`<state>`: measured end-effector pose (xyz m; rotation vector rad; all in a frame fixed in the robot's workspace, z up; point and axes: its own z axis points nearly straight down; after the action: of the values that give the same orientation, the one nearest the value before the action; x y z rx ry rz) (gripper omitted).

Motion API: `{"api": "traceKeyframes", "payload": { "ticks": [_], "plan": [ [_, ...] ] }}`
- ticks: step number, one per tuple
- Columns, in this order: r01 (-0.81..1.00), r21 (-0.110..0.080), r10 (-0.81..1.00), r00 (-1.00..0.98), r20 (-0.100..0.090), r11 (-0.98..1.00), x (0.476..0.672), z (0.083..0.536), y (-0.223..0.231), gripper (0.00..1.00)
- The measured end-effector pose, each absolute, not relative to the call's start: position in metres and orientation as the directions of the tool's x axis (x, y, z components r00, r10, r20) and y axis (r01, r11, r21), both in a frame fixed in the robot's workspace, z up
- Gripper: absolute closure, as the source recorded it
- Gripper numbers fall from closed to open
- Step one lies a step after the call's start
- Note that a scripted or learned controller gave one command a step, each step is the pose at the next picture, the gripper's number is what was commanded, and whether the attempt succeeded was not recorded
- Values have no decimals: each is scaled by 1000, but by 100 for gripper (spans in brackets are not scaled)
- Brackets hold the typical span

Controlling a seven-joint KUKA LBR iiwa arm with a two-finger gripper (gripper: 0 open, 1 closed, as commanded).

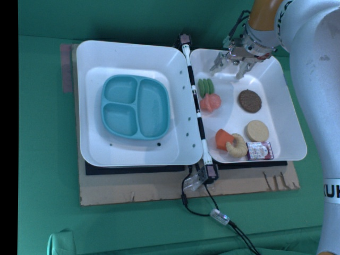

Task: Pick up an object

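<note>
Desk (48,142), green cover, bearing 2 white bins side by side. Left bin (133,52): 1 teal plate (136,106) with 3 compartments. Right bin (281,105): green pea pods (205,85) beside a pink item (211,102) near the divider; dark brown cookie (249,101); tan cookie (257,130); orange piece (223,138) touching a croissant (237,145); small red-and-white packet (259,151). Arm gripper (229,68) hangs over the right bin's far end, jaws spread open, holding nothing.
</note>
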<state>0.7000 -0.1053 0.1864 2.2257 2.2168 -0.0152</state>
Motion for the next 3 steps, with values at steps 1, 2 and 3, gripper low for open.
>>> {"api": "traceKeyframes", "payload": {
  "ticks": [1, 2, 3],
  "plan": [
    [1000, -7, 1000, 7, -13, -7, 700, 187, -102, 0],
    [1000, -7, 1000, 6, -12, -7, 700, 187, -102, 0],
    [1000, -7, 1000, 4, -9, -4, 700, 186, -103, 0]
  ]
}}
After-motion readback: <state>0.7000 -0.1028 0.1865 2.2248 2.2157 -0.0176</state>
